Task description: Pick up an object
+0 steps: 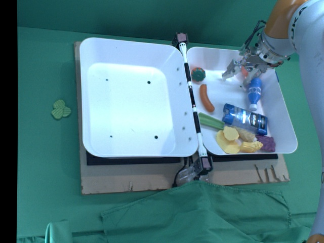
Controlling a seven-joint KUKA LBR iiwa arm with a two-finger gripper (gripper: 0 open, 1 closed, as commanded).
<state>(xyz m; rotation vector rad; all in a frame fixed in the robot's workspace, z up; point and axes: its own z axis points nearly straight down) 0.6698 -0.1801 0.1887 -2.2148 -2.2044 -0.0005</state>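
Fingers of my gripper [237, 73] spread wide, grasping nothing, above the right bin [286, 120] at its twelve o'clock end. Small blue bottle [254, 91] lies just beside, toward four o'clock; red sausage [206, 97] toward eight.

2 bins [86, 92] side by side; objects [245, 118] in right.

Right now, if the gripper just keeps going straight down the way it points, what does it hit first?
Probably the bare floor of the right bin, at its far end. The gripper hangs there pointing down, with the small blue bottle just beside it and the red-green ball further off. Depth is hard to judge from this slant.
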